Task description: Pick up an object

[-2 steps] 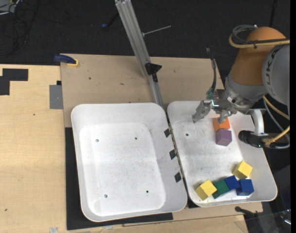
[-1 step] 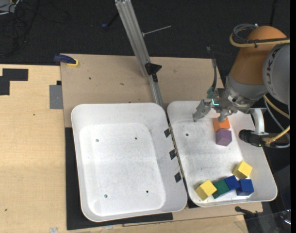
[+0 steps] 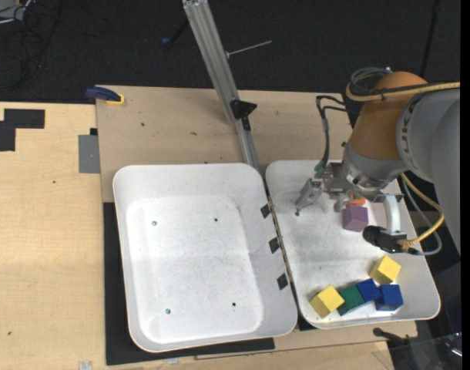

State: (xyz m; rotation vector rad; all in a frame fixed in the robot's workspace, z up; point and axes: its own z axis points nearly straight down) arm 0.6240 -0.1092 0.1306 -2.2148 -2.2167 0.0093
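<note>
The grey arm with its orange band (image 3: pixel 385 118) is reaching over the right shallow white plastic bin (image 3: pixel 316 284), its two-finger gripper (image 3: pixel 321 195) hanging with fingers spread apart, clamping nothing. A purple cube (image 3: pixel 355 217) is lying just beside the gripper, toward the bin's near end. Yellow, green and blue blocks (image 3: pixel 360 293) are clustering at the bin's near edge.

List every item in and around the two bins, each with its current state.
tool: over the right bin, nothing seen between its fingers
purple block: lying in the right bin, below the wrist
yellow block: lying apart near the right rim
yellow, green and blue blocks: clustered at the near edge
right bin: holds all the blocks
left bin: flat on the bench
</note>
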